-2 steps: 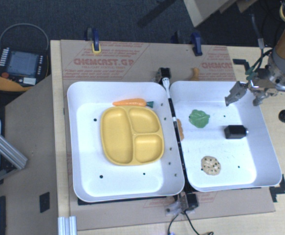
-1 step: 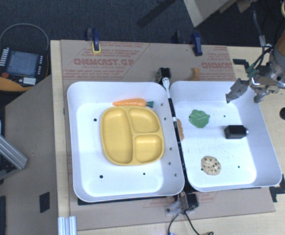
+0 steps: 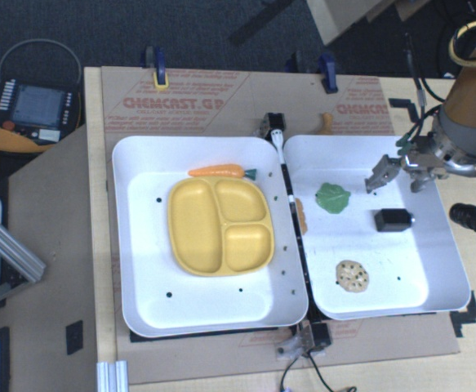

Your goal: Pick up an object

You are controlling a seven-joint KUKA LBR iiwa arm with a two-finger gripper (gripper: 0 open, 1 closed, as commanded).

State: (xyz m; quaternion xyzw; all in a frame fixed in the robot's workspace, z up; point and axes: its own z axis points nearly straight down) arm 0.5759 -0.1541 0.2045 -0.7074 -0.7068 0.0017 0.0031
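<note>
My gripper hangs over the back right part of the right bin, its two fingers spread apart with nothing between them. Just below it lies a small black block. A green leafy piece sits to the gripper's left in the same bin. A round speckled cookie rests nearer the bin's front. In the left bin an orange carrot lies behind a yellow divided plate.
A brown strip lies along the right bin's left wall, close to the divider between the bins. Clamps hold the cardboard base at the back. A pendant with a screen sits off the bench at left.
</note>
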